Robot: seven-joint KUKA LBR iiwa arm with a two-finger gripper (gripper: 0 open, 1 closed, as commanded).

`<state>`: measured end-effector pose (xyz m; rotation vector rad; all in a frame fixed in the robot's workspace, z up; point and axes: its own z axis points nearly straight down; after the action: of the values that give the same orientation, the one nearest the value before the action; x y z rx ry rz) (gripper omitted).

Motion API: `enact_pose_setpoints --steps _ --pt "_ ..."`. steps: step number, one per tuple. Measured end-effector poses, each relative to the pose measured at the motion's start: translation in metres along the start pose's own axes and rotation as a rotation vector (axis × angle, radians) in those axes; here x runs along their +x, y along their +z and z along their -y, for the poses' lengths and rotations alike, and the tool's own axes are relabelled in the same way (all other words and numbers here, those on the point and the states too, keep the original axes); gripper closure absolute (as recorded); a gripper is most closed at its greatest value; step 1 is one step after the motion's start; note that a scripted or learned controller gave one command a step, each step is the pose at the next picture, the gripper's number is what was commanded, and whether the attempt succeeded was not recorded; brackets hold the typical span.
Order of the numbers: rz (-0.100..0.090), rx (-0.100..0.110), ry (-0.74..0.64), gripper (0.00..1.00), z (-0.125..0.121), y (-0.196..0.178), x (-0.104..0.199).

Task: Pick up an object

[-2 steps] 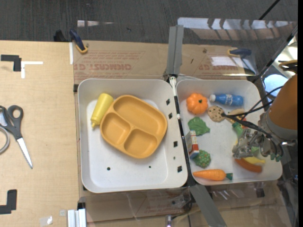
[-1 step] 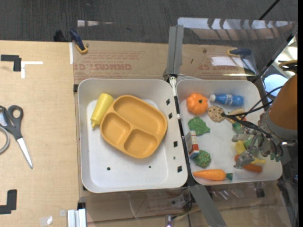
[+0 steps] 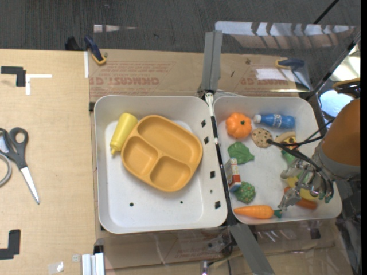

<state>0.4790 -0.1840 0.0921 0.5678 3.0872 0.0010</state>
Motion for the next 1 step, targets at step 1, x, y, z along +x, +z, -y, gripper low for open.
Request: enact_pose_setpoints --steps 1 --pt "0.003 0.0 -0.003 1.0 -0.0008 -0.0093 -0.0016"
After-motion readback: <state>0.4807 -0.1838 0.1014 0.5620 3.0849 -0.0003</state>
